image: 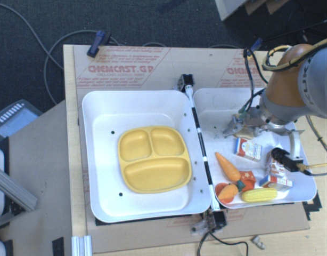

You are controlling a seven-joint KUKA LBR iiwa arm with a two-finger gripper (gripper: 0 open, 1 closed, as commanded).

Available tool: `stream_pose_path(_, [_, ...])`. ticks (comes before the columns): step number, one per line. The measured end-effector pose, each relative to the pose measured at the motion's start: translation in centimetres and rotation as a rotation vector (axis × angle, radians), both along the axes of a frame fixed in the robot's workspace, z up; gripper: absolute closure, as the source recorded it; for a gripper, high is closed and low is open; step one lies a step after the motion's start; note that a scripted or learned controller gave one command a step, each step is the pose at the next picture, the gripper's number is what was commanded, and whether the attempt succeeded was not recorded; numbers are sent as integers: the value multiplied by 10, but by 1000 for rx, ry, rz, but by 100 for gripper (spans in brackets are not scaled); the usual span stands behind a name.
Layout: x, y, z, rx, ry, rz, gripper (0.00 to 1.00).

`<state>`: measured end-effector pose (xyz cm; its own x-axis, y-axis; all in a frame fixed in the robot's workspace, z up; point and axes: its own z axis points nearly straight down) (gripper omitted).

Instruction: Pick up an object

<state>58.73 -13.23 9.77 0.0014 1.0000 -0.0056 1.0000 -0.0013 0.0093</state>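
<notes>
Hovering: gripper (239, 126), fingers seemingly spread and empty, just beyond carton (250, 149); carrot (228, 167) and corn (260, 195) lying nearer; risking closing on air, crowding spoiling aim.

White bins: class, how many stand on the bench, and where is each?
2. The left bin holds a yellow divided plate. The right bin holds toy food, with the gripper low inside it. Nothing suggests a hidden third bin.
</notes>
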Motion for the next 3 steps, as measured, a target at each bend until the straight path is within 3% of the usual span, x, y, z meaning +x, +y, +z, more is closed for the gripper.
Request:
stream_pose_path(1, [-16, -6, -13, 7, 12, 1, 0])
stream_pose_path(2, [66, -2, -13, 5, 8, 2, 0])
stream_pose_path(3, [67, -2, -2, 3, 5, 3, 100])
